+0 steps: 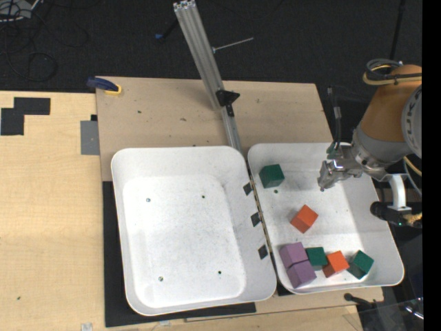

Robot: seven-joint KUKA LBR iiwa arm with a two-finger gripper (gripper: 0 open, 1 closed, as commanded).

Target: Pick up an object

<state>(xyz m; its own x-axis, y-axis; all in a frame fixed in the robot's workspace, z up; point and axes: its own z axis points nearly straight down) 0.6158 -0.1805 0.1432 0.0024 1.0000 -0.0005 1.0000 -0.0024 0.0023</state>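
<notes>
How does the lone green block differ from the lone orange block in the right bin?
The green block is green and lies near the right bin's far-left corner; the orange block is orange-red and lies mid-bin, turned more diagonally. Both are small cubes of similar size, each apart from other blocks.

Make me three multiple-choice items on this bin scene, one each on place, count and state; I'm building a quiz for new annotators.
1. Where does the lone green block lie?
A. right bin's far left part
B. left bin's centre
C. on the bench

2. How many orange blocks are in the right bin?
A. none
B. two
C. five

3. What is the state of the purple blocks?
A. hanging from the gripper
B. lying in the near cluster
C. outside both bins

Key: 1 A, it sits near the divider; 2 B, one mid-bin, one in the cluster; 3 B, the gripper hovers apart from them.
</notes>
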